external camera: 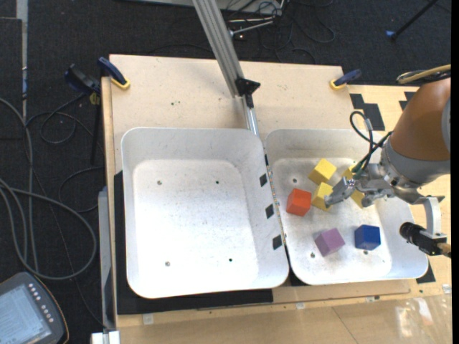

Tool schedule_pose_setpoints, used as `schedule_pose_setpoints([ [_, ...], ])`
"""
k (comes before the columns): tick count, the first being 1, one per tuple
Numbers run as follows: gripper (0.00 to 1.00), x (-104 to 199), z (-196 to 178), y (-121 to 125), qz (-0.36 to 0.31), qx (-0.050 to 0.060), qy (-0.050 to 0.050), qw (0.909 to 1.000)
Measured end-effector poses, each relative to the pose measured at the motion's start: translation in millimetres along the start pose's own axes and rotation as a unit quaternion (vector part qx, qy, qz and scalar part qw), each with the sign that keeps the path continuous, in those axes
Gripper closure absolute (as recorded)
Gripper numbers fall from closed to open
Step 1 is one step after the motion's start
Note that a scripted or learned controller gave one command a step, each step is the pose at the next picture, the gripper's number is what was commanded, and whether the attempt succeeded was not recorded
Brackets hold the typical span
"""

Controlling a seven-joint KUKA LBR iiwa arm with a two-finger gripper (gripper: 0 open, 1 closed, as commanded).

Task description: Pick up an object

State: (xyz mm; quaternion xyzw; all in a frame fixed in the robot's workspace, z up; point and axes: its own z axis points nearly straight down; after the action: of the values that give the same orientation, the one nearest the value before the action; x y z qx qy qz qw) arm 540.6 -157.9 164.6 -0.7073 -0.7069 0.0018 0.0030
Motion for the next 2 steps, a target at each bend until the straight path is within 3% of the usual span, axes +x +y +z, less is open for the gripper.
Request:
schedule_pose_setpoints([
  [1, 0.00, -6.0, 57.9, 5.8, 0.000, -0.001, 0.000, 1.0000],
  [2, 0.00, -5.5, 70.1, 5.9, 0.000, -0.003, -0.001, 1.0000],
])
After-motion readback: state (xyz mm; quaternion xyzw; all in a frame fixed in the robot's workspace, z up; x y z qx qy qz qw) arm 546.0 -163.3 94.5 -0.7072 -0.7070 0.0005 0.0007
